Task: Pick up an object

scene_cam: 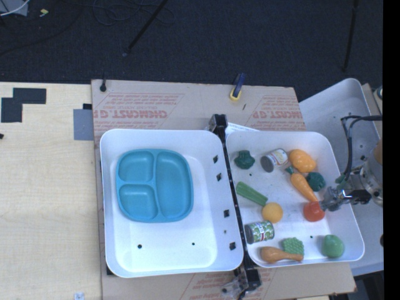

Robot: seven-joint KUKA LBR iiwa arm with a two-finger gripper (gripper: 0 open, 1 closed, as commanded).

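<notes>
jaws (327,202) at right bin (342,161) right edge, state unclear | touching tomato (313,212) | carrot (304,186) just beside, long axis diagonal, tip toward the jaws

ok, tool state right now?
Tool: cannot be told. It sits at the right bin's right edge, beside the red tomato.
</notes>
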